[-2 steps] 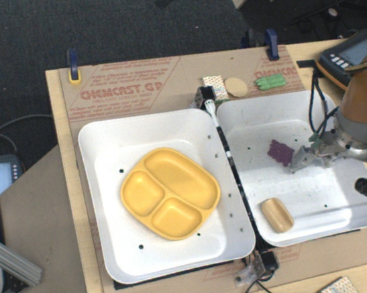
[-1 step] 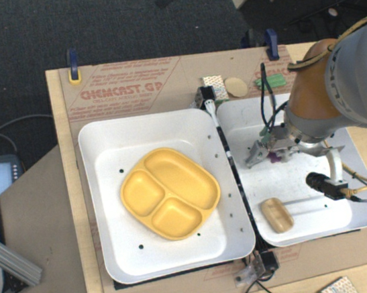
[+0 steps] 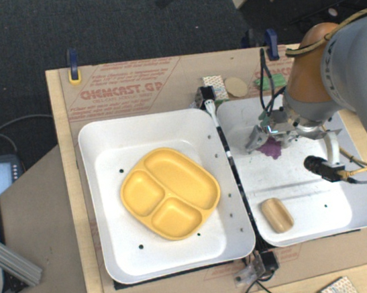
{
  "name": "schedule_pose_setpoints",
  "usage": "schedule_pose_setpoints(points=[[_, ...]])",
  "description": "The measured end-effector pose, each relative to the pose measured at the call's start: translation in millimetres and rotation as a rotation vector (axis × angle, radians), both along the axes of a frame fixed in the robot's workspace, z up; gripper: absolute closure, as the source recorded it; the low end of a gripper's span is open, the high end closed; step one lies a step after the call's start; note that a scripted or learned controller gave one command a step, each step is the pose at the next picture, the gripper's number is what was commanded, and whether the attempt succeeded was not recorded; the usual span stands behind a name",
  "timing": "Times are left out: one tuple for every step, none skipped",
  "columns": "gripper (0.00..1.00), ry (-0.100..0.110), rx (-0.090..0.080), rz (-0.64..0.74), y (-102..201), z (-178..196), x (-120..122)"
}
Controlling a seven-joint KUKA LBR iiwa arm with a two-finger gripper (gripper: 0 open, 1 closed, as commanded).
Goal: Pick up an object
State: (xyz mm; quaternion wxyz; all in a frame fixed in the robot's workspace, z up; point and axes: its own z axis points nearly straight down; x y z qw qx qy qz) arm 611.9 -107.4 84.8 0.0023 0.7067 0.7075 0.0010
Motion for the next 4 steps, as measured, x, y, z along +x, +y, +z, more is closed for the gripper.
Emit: schedule_pose_setpoints(points=[[1.0, 0.0, -0.001, 0.0, 0, 11, -1], [0.0, 0.001, -0.001, 0.001, 0, 10, -1], [0.0, -0.004, -0.003, -0.002, -73, 1, 54], [0.0, 0.006, 0.003, 0.002, -23, 0, 55]])
